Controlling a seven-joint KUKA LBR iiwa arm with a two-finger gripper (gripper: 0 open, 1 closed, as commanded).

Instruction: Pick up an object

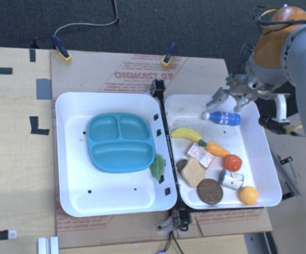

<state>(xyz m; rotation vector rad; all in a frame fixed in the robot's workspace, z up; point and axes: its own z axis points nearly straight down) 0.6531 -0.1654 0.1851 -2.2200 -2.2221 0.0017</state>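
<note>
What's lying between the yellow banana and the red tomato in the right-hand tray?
In the camera view, a carrot lies between the banana and the tomato, slanting from one toward the other.

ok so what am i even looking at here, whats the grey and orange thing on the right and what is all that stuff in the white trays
The grey and orange thing is a robot arm, and at its end is a two-finger gripper, its tool for picking things up. The single camera sits above the bench and looks down at a slant.

Two shallow white bins sit side by side. The left bin holds a blue divided plate and a small green item at its right wall. The right bin holds toy food and oddments: a blue bottle lying on its side, a banana, a carrot, a tomato, an orange and a brown cookie.

The gripper's fingers are spread just above the bottle; nothing is held.
</note>
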